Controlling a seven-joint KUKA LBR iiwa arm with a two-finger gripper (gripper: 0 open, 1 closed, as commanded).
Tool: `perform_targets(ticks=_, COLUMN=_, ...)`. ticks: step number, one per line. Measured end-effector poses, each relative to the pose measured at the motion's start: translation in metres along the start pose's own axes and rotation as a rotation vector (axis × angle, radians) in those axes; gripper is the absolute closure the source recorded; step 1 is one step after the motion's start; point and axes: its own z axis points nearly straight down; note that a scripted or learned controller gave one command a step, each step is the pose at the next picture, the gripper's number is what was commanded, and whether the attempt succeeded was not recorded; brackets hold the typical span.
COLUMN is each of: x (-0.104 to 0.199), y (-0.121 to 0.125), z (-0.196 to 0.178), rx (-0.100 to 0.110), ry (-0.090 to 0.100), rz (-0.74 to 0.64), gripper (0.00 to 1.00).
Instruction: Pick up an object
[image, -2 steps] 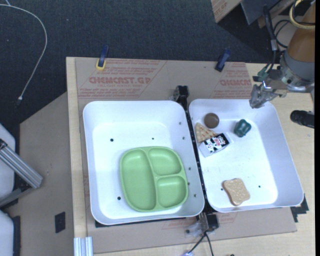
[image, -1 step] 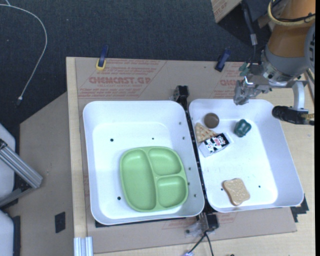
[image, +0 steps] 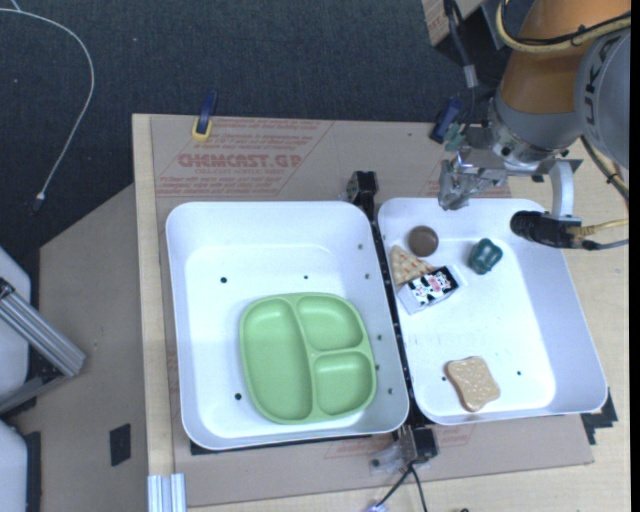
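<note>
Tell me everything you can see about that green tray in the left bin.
The green tray is a pale green, smooth, plastic-looking plate with rounded corners and a raised rim. It is split into three sections: one long one on its left side and two smaller ones on its right. All three look bare. It lies flat, right side up and turned a little askew, on the floor of the left bin, towards the bin's near right corner. Nothing else touches it.

Both bins, the left bin (image: 190, 300) and the right bin (image: 560, 340), are plain white. The divided plate (image: 305, 357) is pale green. The round disc (image: 423, 240) is brown, the small block (image: 485, 255) teal, the card (image: 430, 288) white with black blotches, and the toast piece (image: 472, 383) tan. The arm (image: 545, 60) is orange above grey metal. The surface (image: 250, 160) is tan cardboard with faded red lettering.
</note>
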Motion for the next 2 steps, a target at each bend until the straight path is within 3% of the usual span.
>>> perform_targets(ticks=2, x=0.107, y=-0.001, z=0.028, rx=0.004, ry=0.001, rz=-0.001, gripper=1.0)
